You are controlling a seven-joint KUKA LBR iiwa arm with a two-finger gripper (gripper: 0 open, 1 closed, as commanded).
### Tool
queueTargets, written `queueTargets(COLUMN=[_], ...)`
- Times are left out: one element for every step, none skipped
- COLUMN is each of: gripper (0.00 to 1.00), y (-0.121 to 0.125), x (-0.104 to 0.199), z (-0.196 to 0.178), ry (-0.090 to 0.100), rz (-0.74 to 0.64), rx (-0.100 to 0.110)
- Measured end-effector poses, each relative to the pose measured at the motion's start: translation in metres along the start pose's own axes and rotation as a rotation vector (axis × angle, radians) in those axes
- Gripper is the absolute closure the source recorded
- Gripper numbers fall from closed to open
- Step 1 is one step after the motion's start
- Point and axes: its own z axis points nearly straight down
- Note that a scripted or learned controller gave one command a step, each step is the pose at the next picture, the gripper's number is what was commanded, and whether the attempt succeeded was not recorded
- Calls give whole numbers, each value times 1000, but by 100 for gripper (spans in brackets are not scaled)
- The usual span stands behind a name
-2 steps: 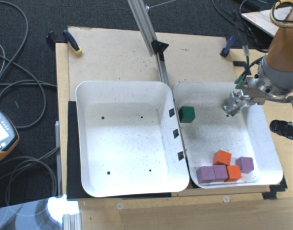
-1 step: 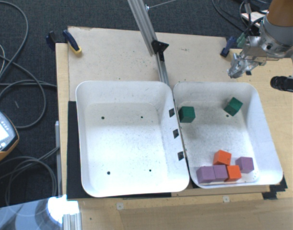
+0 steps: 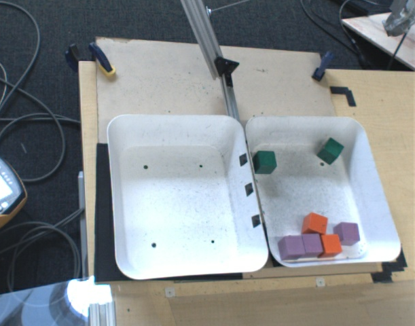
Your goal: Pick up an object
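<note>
- Along the near wall of the right bin, orange blocks and purple blocks are clustered, touching.
- Toward its far side, two green blocks are set well apart.
- The gripper's opening, and anything held, cannot be told.

A small part of the robot arm shows at the top right corner: pale grey, angular metal with shiny facets, too blurred for finer detail.

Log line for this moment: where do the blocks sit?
right bin: two green blocks at back, orange blocks and purple blocks clustered at front | pick: not yet done
</note>
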Motion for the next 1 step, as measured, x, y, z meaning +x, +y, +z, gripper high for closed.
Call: queueTargets(gripper=[100], y=[22], x=[57], z=[3], ry=[4], rz=[-5], rx=[7])
